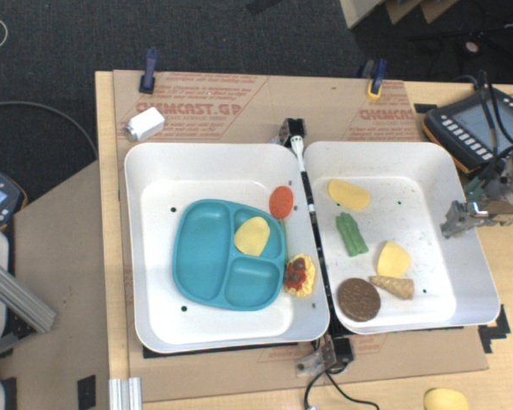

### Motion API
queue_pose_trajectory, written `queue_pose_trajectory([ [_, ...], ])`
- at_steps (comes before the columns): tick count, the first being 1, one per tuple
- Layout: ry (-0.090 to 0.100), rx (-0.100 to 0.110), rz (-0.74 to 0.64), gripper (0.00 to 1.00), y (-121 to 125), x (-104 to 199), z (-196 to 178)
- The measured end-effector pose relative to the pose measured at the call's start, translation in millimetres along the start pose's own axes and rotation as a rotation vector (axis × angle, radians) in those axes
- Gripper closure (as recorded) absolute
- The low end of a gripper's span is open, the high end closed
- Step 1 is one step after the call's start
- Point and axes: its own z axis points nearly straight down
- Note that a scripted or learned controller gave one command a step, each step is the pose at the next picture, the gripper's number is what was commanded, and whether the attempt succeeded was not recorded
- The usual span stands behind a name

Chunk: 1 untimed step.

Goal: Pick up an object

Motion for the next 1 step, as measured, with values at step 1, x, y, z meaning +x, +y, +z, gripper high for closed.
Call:
queue_pose_trajectory([
  [1,-0.006,-0.033,-0.011,1.00,-0.1,86.7,-136.0],
])
